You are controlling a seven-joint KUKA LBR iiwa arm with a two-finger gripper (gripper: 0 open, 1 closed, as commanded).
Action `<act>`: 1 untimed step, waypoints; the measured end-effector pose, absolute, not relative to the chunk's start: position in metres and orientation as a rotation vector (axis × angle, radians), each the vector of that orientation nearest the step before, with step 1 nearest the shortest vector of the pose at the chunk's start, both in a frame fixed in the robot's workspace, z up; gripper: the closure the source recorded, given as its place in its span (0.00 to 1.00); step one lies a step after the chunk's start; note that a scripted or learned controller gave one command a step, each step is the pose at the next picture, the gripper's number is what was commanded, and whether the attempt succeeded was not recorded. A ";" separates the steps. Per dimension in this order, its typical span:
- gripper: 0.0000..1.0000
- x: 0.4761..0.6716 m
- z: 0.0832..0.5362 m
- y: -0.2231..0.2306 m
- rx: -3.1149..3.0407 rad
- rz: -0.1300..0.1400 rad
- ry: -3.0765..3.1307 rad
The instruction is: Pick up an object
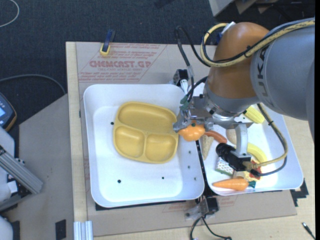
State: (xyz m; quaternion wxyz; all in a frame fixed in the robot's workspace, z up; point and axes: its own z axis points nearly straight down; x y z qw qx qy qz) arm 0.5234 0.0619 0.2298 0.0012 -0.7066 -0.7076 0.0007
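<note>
Gripper [186, 125] over seam between 2 white bins, fingers pinching small orange object [193, 132]. Left bin [100, 134] holds yellow 3-compartment tray [145, 131]. Right bin [290, 159] holds carrot [231, 185], yellow pieces. Cardboard-topped bench [125, 61], dark carpet [50, 24] around.

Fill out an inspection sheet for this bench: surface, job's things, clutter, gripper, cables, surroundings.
Surface: two white bins side by side, left bin and right bin, on a cardboard sheet printed with red lettering.
Job's things: small orange object at the gripper, over the divide between the bins; carrot, banana and other small items in the right bin.
Clutter: yellow divided tray in the left bin; a blue-and-yellow clamp on the cardboard's far edge.
Gripper: gripper low by the tray's right edge; grasp unclear.
Cables: yellow and black cables looped on the arm; black cable on the floor.
Surroundings: dark carpet.
</note>
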 end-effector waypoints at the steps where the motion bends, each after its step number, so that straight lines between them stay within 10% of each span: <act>1: 1.00 0.512 0.227 0.057 -2.220 0.005 -2.218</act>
